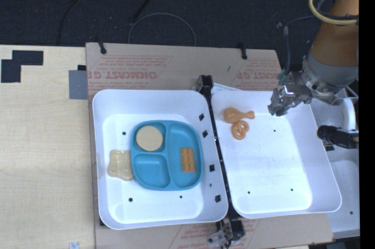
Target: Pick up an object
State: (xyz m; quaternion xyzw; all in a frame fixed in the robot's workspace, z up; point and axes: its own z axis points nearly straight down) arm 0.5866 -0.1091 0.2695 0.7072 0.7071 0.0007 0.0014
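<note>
In the right bin [275, 195] lies a tan pretzel-shaped toy [238, 122] near the far left corner. My gripper [280, 106] hangs over the right bin's far edge, to the right of the pretzel and apart from it, with nothing seen in it. In the left bin [111, 119] a blue divided plate [167, 154] carries a round tan cracker [149, 137] and a small orange wafer [187, 159]. A pale slice of bread [120, 164] lies against the plate's left side.
Brown cardboard [176, 69] lies under both bins. A black clamp bar [212, 148] runs between the bins. Bare white floor makes up most of the right bin, in front of and right of the pretzel.
</note>
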